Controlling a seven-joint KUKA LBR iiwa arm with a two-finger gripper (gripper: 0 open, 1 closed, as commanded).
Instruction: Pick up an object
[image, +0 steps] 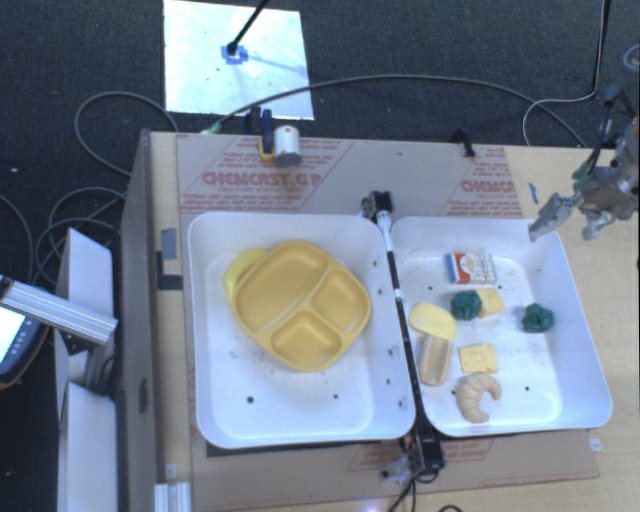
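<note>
A dark carpeted floor surrounds the bench, whose top is brown board printed with red lettering. A pale square sheet lies on the floor beyond it. Grey cables loop across the carpet at left, near white metal framing.

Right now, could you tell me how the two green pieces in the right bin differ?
The left green piece sits mid-bin, touching a yellow square; the right green piece sits alone nearer the bin's right wall. The left one lies closer to the striped box; the right one lies closer to the gripper. Both are dark green, lumpy and similar in size.
</note>
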